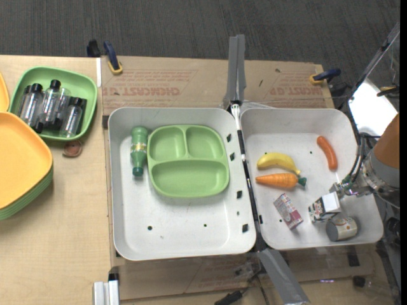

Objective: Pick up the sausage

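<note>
Now the gripper [331, 203] sits low at about four o'clock in the right bin [280, 237], its arm entering from three o'clock. Whether it is open or closed I cannot tell at this size, and nothing can be seen held in it. Just below it, toward five o'clock, lies a grey can [342, 229]; a small pink carton [288, 210] lies at its nine o'clock. Farther out, toward ten o'clock, a carrot [280, 181] and a banana [278, 162] lie near the bin's middle. The sausage [327, 152] lies at the gripper's twelve o'clock, near the bin's right wall, apart from everything else and untouched. The task looks to be at the approach step. Next the gripper should probably rise, travel toward twelve o'clock, align across the sausage's narrow width, then descend.
</note>
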Robot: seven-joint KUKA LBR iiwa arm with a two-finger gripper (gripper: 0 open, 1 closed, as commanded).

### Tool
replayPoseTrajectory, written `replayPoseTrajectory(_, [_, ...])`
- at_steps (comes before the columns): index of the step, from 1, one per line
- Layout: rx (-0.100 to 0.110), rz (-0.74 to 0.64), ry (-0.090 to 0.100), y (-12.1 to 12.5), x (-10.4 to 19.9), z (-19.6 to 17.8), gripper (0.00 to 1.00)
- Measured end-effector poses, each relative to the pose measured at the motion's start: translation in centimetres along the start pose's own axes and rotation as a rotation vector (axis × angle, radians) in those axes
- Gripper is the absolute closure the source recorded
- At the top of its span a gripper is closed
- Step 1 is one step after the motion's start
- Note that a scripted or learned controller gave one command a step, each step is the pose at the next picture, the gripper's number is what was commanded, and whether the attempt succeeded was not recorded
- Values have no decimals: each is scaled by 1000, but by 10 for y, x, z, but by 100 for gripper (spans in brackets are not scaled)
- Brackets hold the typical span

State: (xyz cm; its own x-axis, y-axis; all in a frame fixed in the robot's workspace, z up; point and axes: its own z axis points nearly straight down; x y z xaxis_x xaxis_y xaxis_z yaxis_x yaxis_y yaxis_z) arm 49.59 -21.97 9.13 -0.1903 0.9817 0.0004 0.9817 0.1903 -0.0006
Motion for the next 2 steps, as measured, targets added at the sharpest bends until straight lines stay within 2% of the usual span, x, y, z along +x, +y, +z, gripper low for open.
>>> replayPoseTrajectory(1, [1, 252, 1, -19, 1, 0, 100])
replayPoseTrajectory(2, [0, 275, -2, 56, -6, -29, 100])
